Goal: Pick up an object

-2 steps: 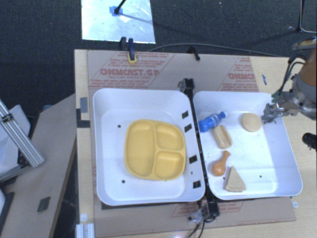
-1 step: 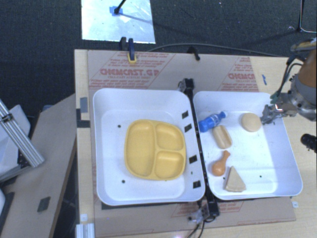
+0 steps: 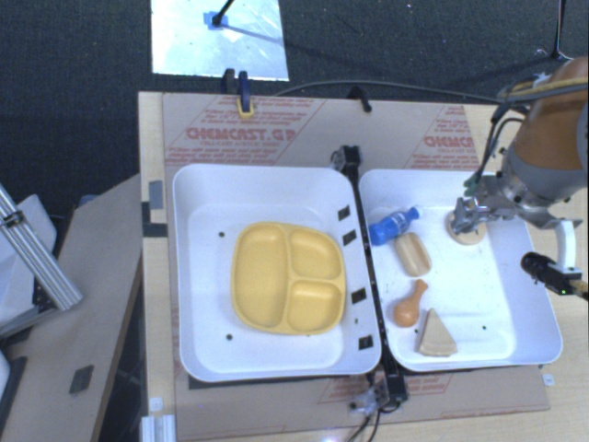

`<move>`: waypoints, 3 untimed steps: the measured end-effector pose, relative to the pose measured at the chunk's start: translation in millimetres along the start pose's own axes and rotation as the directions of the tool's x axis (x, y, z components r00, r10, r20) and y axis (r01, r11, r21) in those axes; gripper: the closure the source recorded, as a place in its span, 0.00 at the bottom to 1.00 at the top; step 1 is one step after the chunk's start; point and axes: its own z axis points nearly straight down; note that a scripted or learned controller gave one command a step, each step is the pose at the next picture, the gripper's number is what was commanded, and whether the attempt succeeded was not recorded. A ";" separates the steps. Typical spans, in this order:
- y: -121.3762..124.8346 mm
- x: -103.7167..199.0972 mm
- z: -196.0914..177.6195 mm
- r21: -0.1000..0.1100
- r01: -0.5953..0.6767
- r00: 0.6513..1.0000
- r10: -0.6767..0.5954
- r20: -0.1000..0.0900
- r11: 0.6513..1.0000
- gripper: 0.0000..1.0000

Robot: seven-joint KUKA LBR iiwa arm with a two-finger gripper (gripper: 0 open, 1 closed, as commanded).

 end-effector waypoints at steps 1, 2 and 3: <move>-2.8 55.4 -15.1 -0.002 0.001 1.000 -0.001 -0.001 1.000 1.00; -7.0 116.5 -25.5 -0.002 0.002 1.000 -0.002 -0.001 1.000 1.00; -11.9 169.4 -17.0 0.000 0.001 1.000 -0.001 -0.001 1.000 1.00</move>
